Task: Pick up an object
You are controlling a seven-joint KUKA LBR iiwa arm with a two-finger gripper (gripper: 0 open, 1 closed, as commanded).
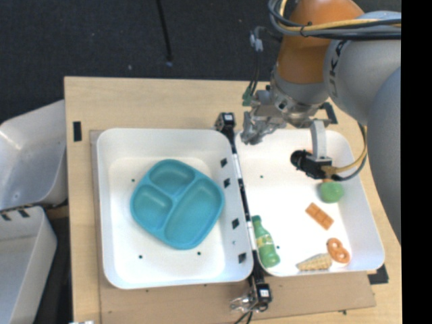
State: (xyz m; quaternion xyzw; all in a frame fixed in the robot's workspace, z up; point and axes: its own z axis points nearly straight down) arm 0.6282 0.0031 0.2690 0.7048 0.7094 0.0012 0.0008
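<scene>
Gripper (pixel 253 135) hanging over the right bin's (pixel 283 181) far corner, jaw state unclear; green bottle (pixel 264 243) lying well apart.

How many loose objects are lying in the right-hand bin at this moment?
5: a green bottle along the left wall, a green ball at the right, an orange block below it, a pretzel and a wedge near the front. The arm may hide more.

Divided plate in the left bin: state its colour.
Teal blue divided plate, clearest in the camera view.
</scene>
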